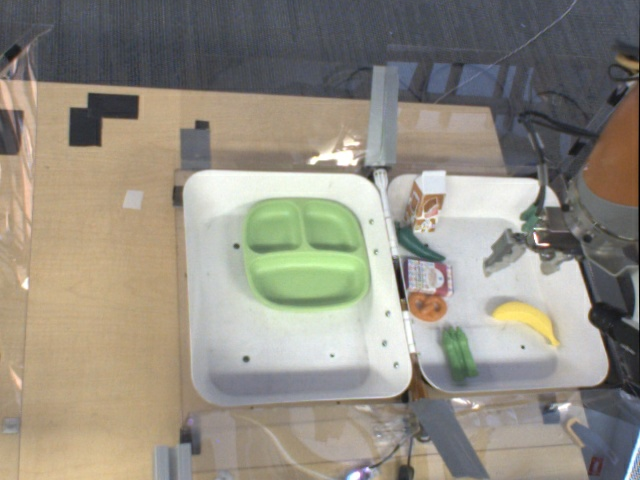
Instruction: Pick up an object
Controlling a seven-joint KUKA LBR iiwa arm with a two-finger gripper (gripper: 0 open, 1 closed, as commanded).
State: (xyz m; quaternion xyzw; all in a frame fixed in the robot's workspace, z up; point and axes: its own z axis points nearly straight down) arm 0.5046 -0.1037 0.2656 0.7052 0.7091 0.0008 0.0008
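Camera view: approach step. I saw the gripper (503,251) over the right bin (590,373), jaws empty, open or shut I couldn't tell. Banana (524,318) lay near its front-right corner; next move needed descent onto it.

We see our arm (612,183) as a rounded grey body with an orange band above the wrist. The wrist is a stack of grey and silver metal parts, with a small green piece on its left side. Thin dark cables (540,153) loop along its upper side. Our gripper (505,251) is grey metal, angular and blocky, with two short fingers (497,259) at its tip. Below the wrist we see a dark, black part of our housing.
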